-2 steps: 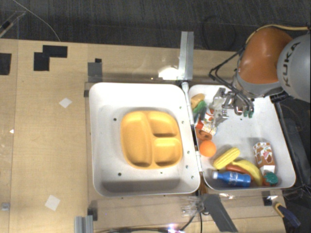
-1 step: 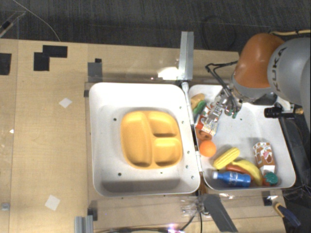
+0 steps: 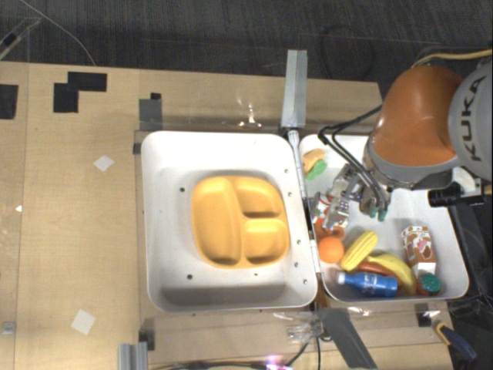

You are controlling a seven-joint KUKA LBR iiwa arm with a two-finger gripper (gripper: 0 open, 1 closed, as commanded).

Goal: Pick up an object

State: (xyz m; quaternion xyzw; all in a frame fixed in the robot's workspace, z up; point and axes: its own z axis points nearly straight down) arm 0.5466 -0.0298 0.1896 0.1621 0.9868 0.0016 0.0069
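The arm reaches over the right bin [image 3: 459,268], and its pincer [image 3: 348,200] hangs low above that bin's left half, near the wall it shares with the left bin [image 3: 162,206]. Whether the pincer is open or closed I cannot tell; its metal parts blur into the clutter beneath, and nothing can be seen gripped in it.

The things on offer lie in the right bin. A small red and white item [image 3: 326,214] sits right under the pincer. Just toward the near edge are an orange [image 3: 330,250], a corn cob [image 3: 359,250], a banana [image 3: 393,267] and a blue bottle [image 3: 368,284]. A little carton [image 3: 418,245] stands by the right wall, and a burger-like toy [image 3: 314,160] lies at the far left corner.

My judgement is that the step in hand is the approach or descent onto a target, probably the small item below the pincer or the orange beside it. The next move calls for a straight lowering with the pincer astride one thing alone, since the pieces crowd one another.

The left bin holds a yellow divided tray [image 3: 237,220] in its middle. The bench [image 3: 69,230] is pale wood with black marks at its far left corner; dark carpet [image 3: 192,14] lies beyond it.
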